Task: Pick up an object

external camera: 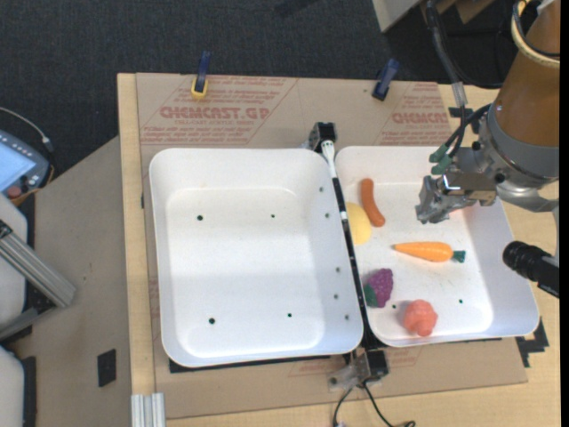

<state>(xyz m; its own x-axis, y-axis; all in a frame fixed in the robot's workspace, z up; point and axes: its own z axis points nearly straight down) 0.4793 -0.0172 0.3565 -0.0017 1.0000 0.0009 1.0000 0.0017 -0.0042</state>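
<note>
Tool above right bin; carrot beneath; sausage beside.

Two bins, five toy foods

Two white bins: left bin, right bin. The right one holds one carrot, one sausage, one lemon, one purple grape bunch, one pink-red berry.

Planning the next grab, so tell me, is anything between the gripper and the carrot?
Nothing visible. The gripper hangs above bare floor of the right bin, with the carrot just in front of it, lying alone.
</note>
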